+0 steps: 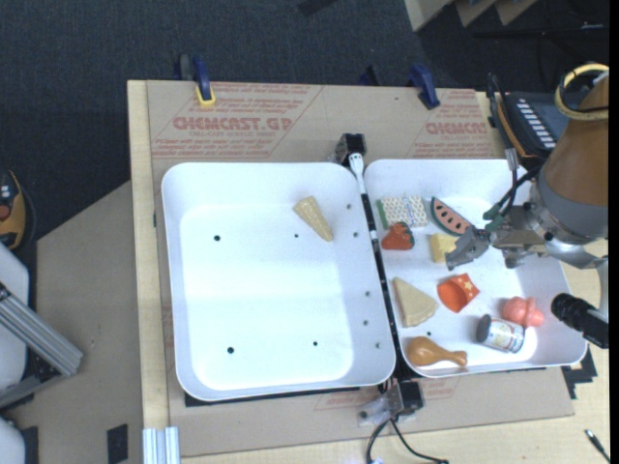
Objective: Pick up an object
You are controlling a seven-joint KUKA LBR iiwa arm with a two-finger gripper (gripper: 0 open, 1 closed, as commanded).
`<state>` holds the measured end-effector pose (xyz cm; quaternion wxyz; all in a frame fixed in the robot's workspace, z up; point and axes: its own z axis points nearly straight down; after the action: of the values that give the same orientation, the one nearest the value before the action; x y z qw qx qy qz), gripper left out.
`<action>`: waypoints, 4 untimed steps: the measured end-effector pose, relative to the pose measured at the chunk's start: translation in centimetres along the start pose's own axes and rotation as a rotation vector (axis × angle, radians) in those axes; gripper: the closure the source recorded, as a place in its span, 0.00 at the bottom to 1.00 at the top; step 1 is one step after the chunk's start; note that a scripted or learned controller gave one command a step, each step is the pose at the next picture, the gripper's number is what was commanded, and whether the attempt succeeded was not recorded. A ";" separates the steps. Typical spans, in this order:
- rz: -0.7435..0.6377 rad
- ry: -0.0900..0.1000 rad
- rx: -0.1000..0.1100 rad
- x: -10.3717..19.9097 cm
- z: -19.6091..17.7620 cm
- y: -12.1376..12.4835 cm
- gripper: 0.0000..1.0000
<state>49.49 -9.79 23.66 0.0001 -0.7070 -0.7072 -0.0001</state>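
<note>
The bench (145, 259), topped with brown board printed in red, fills the middle of the frame. On it the left bin (261, 356) takes up the centre-left, and the right bin (382, 177) sits just beside it toward the right, the two touching along their inner edges.

The arm (580, 177), orange-banded, comes in at the right edge, and its gripper (464, 252) hangs over the upper middle of the right bin. How far its fingers are parted cannot be told, and nothing shows between them.

In the left bin a pale cone-shaped wedge (314, 217) lies alone near the upper right corner.

In the right bin, a tan triangular slice (416, 303) lies at centre left, a drumstick (435, 354) along the lower edge, and a watermelon slice (450, 217) near the top. A white mesh-patterned piece (403, 210) sits at upper left with a red item (397, 237) just below it. An orange block (458, 292) lies at centre, a small can (501, 334) at lower right, a pink item (522, 310) just above the can. A yellow chunk (442, 246) sits just beside the gripper tip.
</note>
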 end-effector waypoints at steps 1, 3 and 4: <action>0.002 0.002 0.009 -1.2 12.0 -0.2 0.00; -0.003 -0.003 -0.007 -1.1 15.3 9.0 0.00; -0.006 0.005 0.020 0.5 14.4 16.9 0.00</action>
<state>66.41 -9.24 9.26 0.0088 -0.7049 -0.7092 0.0051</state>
